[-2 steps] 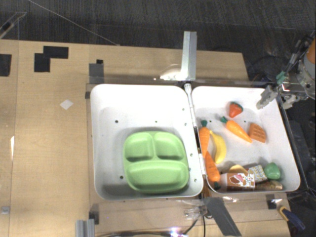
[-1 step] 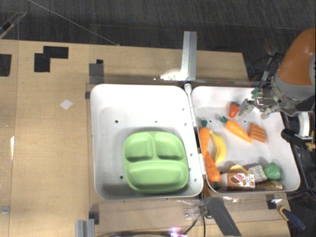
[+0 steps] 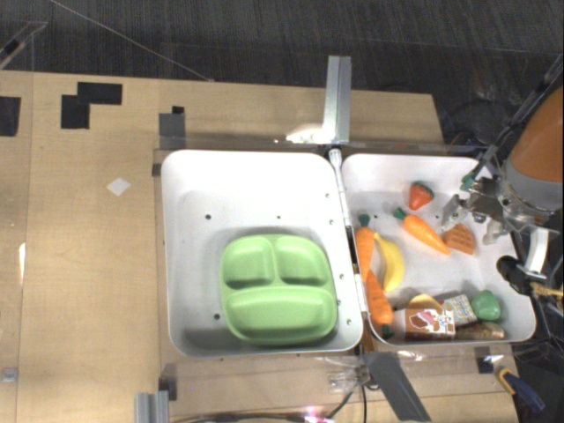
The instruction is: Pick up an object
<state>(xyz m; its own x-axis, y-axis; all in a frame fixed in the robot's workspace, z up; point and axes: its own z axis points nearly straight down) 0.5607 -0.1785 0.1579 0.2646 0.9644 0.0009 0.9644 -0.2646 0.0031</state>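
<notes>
1. Nearest the camera, along the front wall of the right bin (image 3: 529, 324), lies a row of small things: a brown bottle with a white label (image 3: 429, 319) on its side, a small printed carton (image 3: 460, 307) just beside it, and a green rounded toy (image 3: 486, 306) at the right end.
2. To the left of that row, an orange carrot (image 3: 376, 287) lies lengthwise along the bin's left wall, with a yellow banana (image 3: 390, 263) touching its right side.
3. Farther back in the same bin, a second carrot (image 3: 426, 233) lies at a slant, its green top pointing back-left.
4. A red strawberry-like toy (image 3: 419, 196) sits behind that carrot, apart from it.
5. A brown, ridged wedge like a slice of toast (image 3: 459, 239) lies just right of the slanted carrot's tip.
6. The gripper (image 3: 480, 208) hangs over the right bin's right half, just above and beside the brown wedge. Whether it is open or closed cannot be told from this angle, and nothing can be seen held in it.
7. The grey arm with its orange band (image 3: 539, 144) enters from the right edge.
8. The left bin (image 3: 189, 183) holds a green divided tray (image 3: 278, 288), set toward its front.
9. Both bins rest on a wooden counter (image 3: 88, 263) bearing black square marks at its back left.
</notes>
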